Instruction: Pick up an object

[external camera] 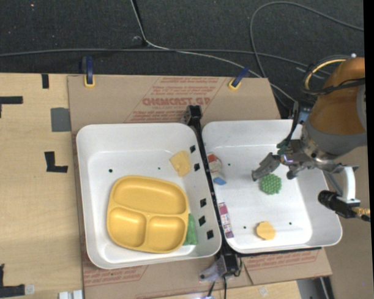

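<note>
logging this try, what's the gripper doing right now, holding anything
gripper: open, holding nothing, fingers spread just above the green ball in the right bin.

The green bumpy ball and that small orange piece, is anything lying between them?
No. Between the green ball and the orange piece, the camera view shows bare white bin floor.

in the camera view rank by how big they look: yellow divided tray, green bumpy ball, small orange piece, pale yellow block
1. yellow divided tray, by far the largest.
2. green bumpy ball and pale yellow block: look about alike, so left unranked.
3. small orange piece, slightly smaller, though the margin is slim.
</note>
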`<state>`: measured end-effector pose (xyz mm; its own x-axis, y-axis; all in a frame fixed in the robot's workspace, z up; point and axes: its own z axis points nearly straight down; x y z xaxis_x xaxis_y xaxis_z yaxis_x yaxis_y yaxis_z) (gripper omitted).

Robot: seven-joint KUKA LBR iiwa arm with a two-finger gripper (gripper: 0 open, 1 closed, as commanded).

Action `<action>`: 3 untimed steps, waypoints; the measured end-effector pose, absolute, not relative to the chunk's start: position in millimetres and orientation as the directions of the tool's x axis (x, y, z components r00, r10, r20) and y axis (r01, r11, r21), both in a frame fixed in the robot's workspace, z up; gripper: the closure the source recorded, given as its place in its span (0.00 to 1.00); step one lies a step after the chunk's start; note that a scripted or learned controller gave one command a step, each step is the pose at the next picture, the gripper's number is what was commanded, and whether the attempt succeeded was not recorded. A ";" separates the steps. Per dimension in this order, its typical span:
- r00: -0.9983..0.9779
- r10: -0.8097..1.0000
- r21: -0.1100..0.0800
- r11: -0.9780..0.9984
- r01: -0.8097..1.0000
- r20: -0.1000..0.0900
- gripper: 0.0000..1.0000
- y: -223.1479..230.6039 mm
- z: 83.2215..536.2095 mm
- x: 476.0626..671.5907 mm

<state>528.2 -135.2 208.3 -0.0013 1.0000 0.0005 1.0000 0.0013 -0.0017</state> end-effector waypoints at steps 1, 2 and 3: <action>0.001 1.000 -0.007 -0.001 1.000 0.001 0.00 -136.8 150.2 517.6; 0.000 1.000 -0.007 0.000 1.000 0.001 0.00 -136.7 105.3 511.3; -0.001 1.000 -0.001 0.001 1.000 -0.001 0.00 -136.4 84.4 511.4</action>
